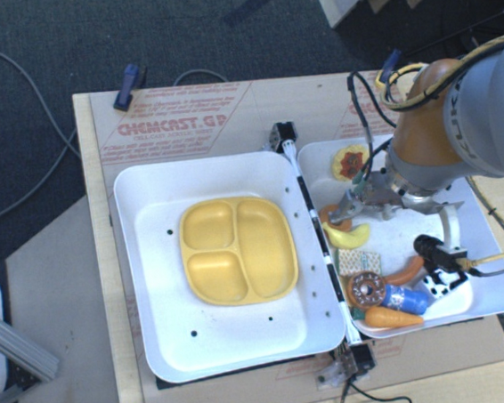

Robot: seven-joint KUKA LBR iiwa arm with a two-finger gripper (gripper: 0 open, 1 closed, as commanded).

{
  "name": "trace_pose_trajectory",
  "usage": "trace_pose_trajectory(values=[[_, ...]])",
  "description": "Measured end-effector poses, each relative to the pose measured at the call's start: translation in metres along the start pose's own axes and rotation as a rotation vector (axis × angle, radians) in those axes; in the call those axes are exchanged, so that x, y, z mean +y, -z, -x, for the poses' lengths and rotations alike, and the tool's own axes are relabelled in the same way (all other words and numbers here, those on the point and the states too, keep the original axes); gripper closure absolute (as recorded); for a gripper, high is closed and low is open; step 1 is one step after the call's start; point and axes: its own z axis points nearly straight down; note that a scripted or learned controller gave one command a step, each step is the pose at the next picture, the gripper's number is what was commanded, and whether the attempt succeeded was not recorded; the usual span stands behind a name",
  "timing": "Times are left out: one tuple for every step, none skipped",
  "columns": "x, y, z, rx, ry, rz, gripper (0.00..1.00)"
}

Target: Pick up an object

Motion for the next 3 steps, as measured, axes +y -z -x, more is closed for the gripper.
trace_pose_trajectory(values=[[-0.015, 0.0, 0.01, 0.001, 0.0, -0.001, 0.0], [-0.014, 0.011, 0.009, 0.004, 0.001, 0.002, 1.0], [-0.044, 0.162, -0.057, 0.001, 0.003, -0.011, 1.0]])
